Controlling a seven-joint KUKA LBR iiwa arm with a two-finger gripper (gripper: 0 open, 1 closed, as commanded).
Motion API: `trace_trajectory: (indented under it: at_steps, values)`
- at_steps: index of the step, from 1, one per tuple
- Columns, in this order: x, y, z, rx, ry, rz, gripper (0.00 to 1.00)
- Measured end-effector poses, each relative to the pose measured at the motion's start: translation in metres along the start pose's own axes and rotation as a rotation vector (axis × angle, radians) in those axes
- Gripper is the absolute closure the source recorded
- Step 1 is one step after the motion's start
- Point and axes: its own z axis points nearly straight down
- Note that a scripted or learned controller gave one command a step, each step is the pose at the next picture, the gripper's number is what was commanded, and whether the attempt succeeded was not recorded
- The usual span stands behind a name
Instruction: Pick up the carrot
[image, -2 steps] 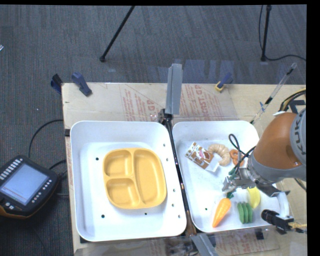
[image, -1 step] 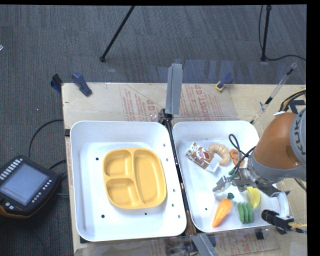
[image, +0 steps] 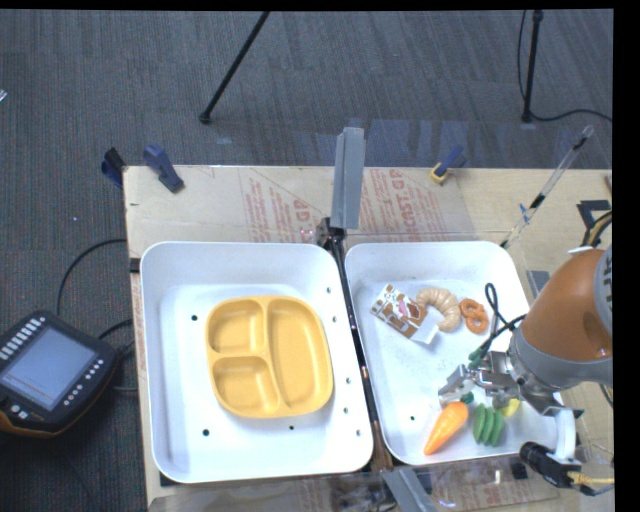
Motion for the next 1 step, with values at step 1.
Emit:
trace_trajectory:
  at_steps: [1]
  values:
    - [-0.0006, -0.0001, -0.0081, 0.002, 0.002, 0.005, 1.0]
